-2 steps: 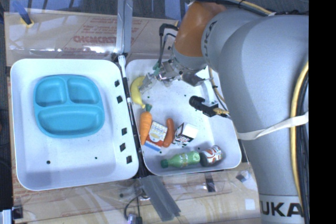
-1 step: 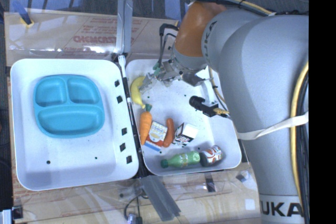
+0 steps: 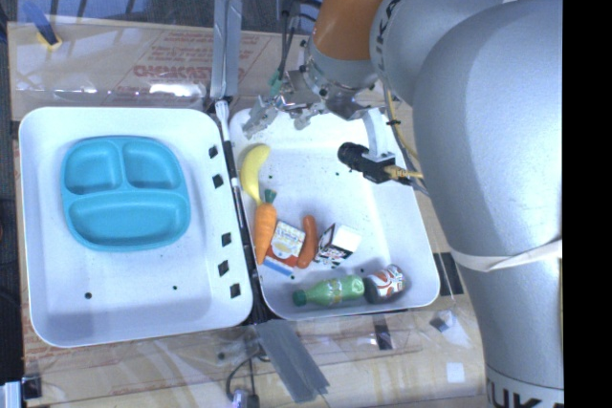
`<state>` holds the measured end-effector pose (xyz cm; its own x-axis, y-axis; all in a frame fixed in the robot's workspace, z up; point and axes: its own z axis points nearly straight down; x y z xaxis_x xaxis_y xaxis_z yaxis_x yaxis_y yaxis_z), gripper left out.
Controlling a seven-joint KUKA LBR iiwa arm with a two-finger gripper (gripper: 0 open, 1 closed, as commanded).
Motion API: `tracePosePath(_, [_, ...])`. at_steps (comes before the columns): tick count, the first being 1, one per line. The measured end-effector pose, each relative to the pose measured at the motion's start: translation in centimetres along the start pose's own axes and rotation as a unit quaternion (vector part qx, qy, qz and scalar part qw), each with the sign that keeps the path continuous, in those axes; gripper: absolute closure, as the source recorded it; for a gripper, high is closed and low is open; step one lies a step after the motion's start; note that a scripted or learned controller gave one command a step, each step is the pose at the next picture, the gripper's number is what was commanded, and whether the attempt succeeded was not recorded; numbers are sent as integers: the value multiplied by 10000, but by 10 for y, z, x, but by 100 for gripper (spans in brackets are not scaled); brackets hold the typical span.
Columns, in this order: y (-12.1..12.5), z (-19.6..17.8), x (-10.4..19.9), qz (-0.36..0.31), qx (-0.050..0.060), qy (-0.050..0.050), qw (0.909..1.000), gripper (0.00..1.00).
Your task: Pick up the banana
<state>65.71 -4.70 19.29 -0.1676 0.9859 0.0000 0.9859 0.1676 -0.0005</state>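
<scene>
Two shallow white bins sit side by side on a bench covered with clear sheeting. Left bin (image 3: 38,234): a blue divided plate (image 3: 124,189). Right bin (image 3: 406,225): the banana (image 3: 252,169) at about 10 o'clock, close to the dividing wall, its lower tip touching the leafy top of a toy carrot (image 3: 264,229). Toward 6 o'clock lie a small carton (image 3: 285,244), a sausage (image 3: 308,241), a green bottle (image 3: 335,290) and a can (image 3: 387,282).

The gripper (image 3: 280,110) hangs at the bin's 11 o'clock corner, just above the banana and apart from it, fingers spread and holding nothing.

Likely failure modes: one finger could strike the dividing wall, since the banana lies tight beside it; a closure near the lower tip could catch the carrot instead; the curved, smooth fruit could roll out of the closing fingers.
</scene>
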Motion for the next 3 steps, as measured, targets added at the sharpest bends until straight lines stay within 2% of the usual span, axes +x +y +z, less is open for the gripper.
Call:
tracePosePath(1, [-10, 2, 1, 28, 22, 2, 10000, 0])
tracePosePath(2, [-39, 62, -51, -95, 15, 1, 10000, 0])
tracePosePath(3, [-8, 97, -51, -643, 1, -26, 9979, 0])
